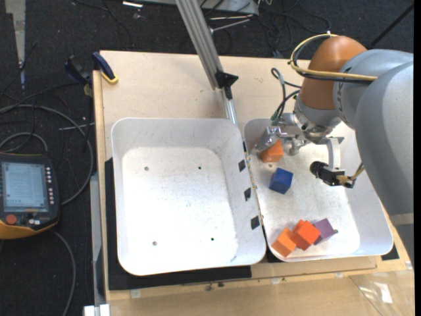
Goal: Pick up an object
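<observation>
The right bin [368, 232] holds several small objects. An orange object [272, 153] lies at the bin's back left corner, partly covered from above by my gripper [277, 141], which sits right on top of it. A blue cube [281, 180] rests a little nearer the front, apart from the gripper. Near the front rim, two orange blocks [295, 237] and a purple block [324, 228] lie bunched together. The grey arm with its orange band [329, 71] comes in from the right above the bin.
The left bin [131, 137] adjoins the right one. A metal pole [200, 38] slants down to the bins' shared back corner. A black cable connector [329, 173] hangs over the right bin. A teach pendant [26, 193] lies on the floor at left.
</observation>
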Motion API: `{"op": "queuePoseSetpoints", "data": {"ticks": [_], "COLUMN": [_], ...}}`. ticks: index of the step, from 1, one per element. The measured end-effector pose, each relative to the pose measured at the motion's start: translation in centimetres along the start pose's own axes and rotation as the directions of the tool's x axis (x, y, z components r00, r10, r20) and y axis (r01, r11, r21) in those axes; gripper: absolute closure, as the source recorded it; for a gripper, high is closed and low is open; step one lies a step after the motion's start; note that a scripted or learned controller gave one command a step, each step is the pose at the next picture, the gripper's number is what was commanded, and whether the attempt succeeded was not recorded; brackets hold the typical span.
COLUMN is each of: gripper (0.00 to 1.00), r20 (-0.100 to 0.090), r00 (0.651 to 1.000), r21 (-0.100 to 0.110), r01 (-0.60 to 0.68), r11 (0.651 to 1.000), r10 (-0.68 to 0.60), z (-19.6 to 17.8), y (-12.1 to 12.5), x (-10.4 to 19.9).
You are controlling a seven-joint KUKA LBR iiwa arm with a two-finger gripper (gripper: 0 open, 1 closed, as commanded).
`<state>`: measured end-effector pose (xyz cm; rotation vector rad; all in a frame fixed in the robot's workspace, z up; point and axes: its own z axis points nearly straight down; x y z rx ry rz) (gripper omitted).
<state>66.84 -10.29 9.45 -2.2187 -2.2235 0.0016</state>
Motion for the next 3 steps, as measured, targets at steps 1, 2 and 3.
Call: {"op": "queuePoseSetpoints", "data": {"ticks": [1, 2, 3], "gripper": [1.0, 1.0, 1.0], "r20": [0.002, -0.003, -0.003], "r00": [1.0, 1.0, 1.0], "r21": [-0.004, -0.009, -0.011], "r01": [0.001, 0.007, 0.007], "r11": [1.0, 1.0, 1.0], "r10": [-0.001, -0.007, -0.007], "z": [-1.2, -10.6, -22.5], "y": [0.1, -0.7, -2.0], "x": [0.0, 8.7, 16.5]}}
